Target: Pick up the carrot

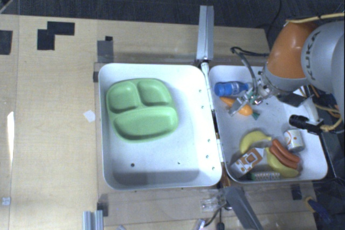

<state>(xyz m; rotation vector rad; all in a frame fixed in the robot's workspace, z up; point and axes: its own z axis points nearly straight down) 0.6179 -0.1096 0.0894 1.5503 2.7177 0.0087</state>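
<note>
Two white bins seen from above, robot arm point(307, 56) reaching in from the right
Left bin point(161, 169) holds a green divided plate point(142, 109); right bin point(318, 167) holds a blue bottle point(229, 88), banana point(253, 140), sausages point(284, 154) and the carrot point(242, 109), touching the gripper point(249, 98), jaws unclear

A green divided plate point(142, 109) is lying in the left white bin point(156, 178). In the right bin point(318, 167) a blue bottle point(230, 88) is lying near the top, and a banana point(253, 140), a hot dog point(284, 154), a small can point(294, 139) and a small carton point(249, 161) are sitting lower
</note>
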